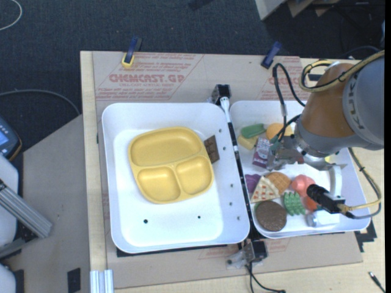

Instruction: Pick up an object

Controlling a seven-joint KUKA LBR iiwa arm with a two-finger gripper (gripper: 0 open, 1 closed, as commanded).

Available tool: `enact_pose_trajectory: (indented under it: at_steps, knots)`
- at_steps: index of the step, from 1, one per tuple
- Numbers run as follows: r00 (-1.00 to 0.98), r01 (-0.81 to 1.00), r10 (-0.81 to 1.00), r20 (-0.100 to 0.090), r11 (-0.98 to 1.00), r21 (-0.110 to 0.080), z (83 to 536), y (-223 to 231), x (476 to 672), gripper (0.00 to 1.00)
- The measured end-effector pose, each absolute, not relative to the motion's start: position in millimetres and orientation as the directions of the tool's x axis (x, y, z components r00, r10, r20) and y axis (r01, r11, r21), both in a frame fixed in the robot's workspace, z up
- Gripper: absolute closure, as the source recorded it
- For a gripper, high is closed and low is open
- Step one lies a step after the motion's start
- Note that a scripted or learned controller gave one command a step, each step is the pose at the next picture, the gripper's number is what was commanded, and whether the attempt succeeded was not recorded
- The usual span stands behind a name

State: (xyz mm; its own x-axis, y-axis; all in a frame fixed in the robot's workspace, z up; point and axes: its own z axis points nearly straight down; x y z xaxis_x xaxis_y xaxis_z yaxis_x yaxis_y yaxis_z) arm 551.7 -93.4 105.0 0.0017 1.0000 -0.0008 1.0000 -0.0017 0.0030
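Observation:
The right bin holds several toy foods: a purple packet, a green piece, a yellow-orange piece, a pizza slice, a brown round cookie, a green ridged toy and a pink-red piece. My gripper hangs low over the middle of this bin, right beside the purple packet and close enough to look in contact with it. The arm's grey and orange body hides the bin's right part.
The left bin bears a yellow divided plate, with a small brown block at the plate's right edge. A black divider strip runs between the bins. Cables loop over the right bin's far corner.

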Motion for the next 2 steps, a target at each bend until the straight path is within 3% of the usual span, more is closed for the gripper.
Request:
enact_pose_trajectory:
  at_steps: [2]
  knots:
    - [-0.001,1.0,1.0,-0.002,0.001,0.007,195.1,-96.1,547.4,1.0]
